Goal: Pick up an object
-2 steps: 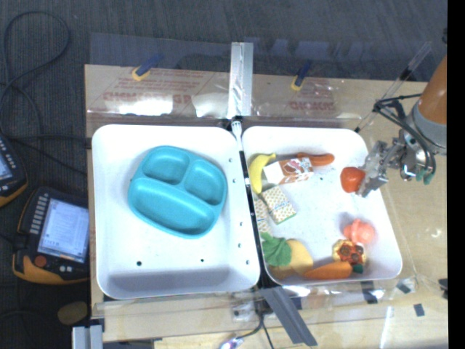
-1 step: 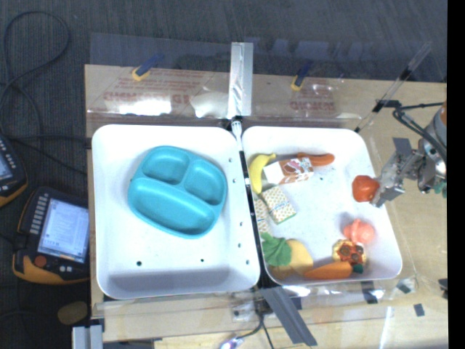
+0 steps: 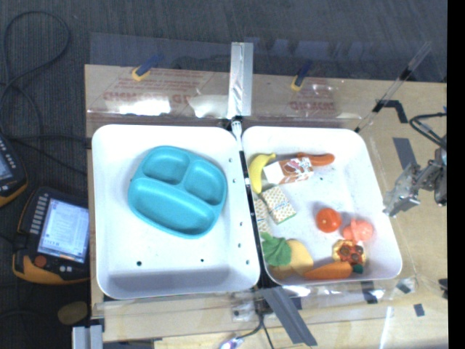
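The right bin (image 3: 363, 147) holds several toy foods: a banana (image 3: 258, 171), a small carton (image 3: 289, 169), a sausage (image 3: 320, 158), a checkered box (image 3: 278, 204), a red tomato (image 3: 328, 219), a pink fruit (image 3: 358, 230), a carrot (image 3: 328, 271), a green leafy piece (image 3: 275, 250) and a yellow piece (image 3: 300, 254). My gripper (image 3: 402, 196) hangs outside this bin, just right of its right rim, over the bench. Nothing is visibly held in it.
The left bin (image 3: 109, 253) bears a blue divided plate (image 3: 178, 190). A metal divider post (image 3: 240, 78) stands at the back between the bins. A handheld pendant (image 3: 54, 235) lies on the floor at left. Cables run along the bench at right.
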You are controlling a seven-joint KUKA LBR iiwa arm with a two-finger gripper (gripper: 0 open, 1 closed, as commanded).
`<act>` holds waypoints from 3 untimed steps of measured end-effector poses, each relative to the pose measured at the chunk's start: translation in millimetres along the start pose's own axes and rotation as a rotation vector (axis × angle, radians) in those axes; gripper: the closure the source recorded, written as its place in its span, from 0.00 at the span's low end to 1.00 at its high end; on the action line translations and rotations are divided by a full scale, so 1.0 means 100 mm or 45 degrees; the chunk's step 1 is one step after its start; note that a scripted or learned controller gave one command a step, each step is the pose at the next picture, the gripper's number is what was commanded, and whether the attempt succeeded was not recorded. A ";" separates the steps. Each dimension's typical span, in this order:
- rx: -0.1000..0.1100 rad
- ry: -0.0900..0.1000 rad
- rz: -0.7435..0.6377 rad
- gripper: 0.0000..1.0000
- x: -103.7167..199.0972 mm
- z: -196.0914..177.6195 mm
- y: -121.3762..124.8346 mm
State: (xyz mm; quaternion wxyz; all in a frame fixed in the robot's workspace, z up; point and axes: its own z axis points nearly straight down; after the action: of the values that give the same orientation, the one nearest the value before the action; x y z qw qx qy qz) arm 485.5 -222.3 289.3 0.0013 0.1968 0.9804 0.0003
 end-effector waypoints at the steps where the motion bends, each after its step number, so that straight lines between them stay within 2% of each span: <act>1: 0.001 0.002 -0.399 1.00 0.10 0.80 0.22; 2: 0.003 0.001 -0.493 1.00 0.01 0.71 -0.02; 3: -0.001 -0.001 -0.376 1.00 0.00 0.58 -0.01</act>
State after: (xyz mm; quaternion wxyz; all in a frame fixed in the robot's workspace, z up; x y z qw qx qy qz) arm 485.4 -222.8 231.4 0.0019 0.0504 0.9987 0.0004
